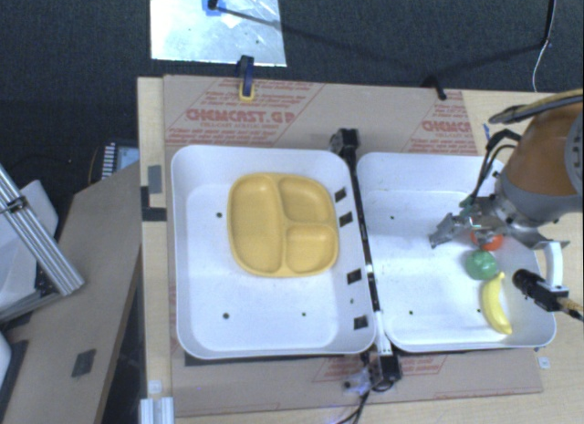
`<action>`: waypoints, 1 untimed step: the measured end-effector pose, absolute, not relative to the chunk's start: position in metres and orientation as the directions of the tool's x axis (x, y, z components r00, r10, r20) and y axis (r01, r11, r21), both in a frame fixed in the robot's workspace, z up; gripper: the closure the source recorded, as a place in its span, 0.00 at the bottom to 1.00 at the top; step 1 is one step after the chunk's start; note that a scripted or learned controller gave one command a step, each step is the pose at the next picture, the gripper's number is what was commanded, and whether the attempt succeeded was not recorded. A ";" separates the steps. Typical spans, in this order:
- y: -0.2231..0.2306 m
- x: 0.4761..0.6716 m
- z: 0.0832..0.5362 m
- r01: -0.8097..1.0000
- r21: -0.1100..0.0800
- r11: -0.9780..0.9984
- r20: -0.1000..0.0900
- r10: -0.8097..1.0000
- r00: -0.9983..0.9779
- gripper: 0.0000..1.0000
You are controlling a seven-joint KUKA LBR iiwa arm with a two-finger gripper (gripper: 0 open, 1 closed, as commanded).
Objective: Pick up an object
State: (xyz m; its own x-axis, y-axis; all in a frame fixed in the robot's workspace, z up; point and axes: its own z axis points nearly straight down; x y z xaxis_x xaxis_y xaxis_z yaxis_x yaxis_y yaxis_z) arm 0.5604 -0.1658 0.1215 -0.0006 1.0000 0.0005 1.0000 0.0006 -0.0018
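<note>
Left bin (pixel 196 322): one yellow divided plate (pixel 280 224), lying flat near centre, well apart from the arm. Right bin (pixel 411 322): gripper (pixel 453 229) low over the bin floor, whether spread or closed cannot be told, nothing visibly held; just beside it an orange object (pixel 494 242) partly hidden under the wrist, a green ball (pixel 482 264) and a yellow banana (pixel 495 305) close together near the right wall. Handling note: the ball probably rolls, so centre squarely over one item before closing, clear of neighbours.
</note>
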 end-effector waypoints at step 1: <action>-0.160 0.562 0.083 1.000 -0.001 0.006 0.009 1.000 -0.006 0.00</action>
